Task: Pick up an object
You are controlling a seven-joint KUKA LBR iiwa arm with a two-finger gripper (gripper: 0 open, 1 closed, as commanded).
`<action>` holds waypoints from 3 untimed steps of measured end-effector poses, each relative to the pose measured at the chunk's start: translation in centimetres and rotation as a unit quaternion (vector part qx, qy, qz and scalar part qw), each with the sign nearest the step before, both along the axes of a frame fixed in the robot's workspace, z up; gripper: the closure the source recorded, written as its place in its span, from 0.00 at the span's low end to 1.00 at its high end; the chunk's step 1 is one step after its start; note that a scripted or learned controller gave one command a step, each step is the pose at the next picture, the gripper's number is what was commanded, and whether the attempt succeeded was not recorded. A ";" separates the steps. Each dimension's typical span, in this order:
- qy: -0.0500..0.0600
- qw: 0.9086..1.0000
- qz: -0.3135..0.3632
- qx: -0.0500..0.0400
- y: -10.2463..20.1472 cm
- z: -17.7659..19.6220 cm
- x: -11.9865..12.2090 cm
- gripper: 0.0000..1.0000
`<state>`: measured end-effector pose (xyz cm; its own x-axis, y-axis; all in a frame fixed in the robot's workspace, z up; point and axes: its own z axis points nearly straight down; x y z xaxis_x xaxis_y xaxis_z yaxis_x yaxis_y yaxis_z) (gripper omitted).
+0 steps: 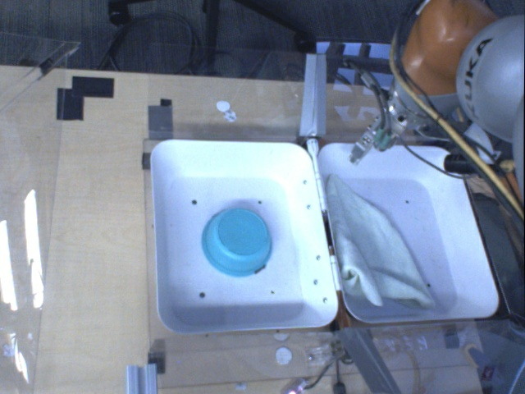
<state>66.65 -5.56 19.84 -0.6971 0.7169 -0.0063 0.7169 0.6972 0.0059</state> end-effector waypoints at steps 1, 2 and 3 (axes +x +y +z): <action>0.002 1.000 0.018 0.000 -0.7 -0.3 -2.9 1.00; 0.001 0.999 -0.039 0.000 -5.3 -1.6 -2.5 1.00; 0.002 1.000 0.011 0.000 -5.1 -8.1 -3.6 1.00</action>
